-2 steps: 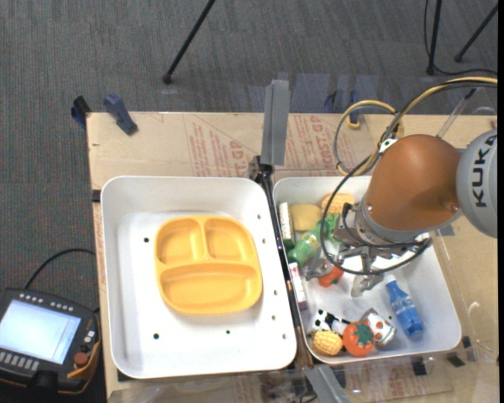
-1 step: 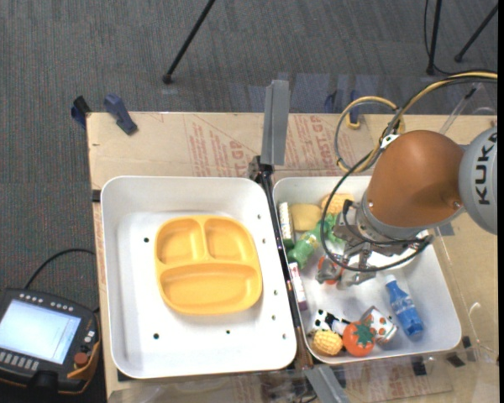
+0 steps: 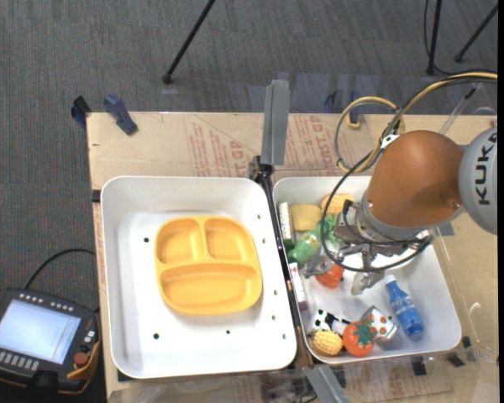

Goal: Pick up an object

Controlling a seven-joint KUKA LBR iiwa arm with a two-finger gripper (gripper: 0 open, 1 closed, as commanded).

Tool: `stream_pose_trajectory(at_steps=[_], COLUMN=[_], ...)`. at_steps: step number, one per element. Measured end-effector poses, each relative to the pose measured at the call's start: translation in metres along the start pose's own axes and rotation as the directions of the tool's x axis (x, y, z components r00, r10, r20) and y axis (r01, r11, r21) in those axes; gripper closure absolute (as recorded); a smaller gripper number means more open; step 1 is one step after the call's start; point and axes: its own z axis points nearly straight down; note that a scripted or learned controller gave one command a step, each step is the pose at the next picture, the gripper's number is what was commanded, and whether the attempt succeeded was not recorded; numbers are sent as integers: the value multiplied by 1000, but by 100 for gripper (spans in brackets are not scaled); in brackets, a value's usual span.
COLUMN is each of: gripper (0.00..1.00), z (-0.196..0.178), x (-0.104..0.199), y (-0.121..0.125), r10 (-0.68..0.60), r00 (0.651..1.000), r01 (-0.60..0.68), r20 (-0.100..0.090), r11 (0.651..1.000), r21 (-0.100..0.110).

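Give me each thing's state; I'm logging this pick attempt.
Yellow tray: flat in the left bin, compartments bare.
Blue bottle: lying on its side in the right bin.
Tomato: resting near the front wall.
Corn: lying beside the tomato.
Pincer: low over the toys.

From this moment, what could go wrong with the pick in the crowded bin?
1. The gripper hangs low among tightly packed items, a green object and a red one; it might pinch two, or none.
2. The blue bottle lies just beside it, so a sideways move could knock it.
3. The arm hides part of the right bin, so a grasp is hard to confirm.
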Motion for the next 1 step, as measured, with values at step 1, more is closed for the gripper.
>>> stream_pose_trajectory(at_steps=[1], gripper=[100], z=[-10], x=[-3], y=[0], r10=[2], r00=[1000], r01=[-2], r20=[4], r11=[1000], r21=[0])
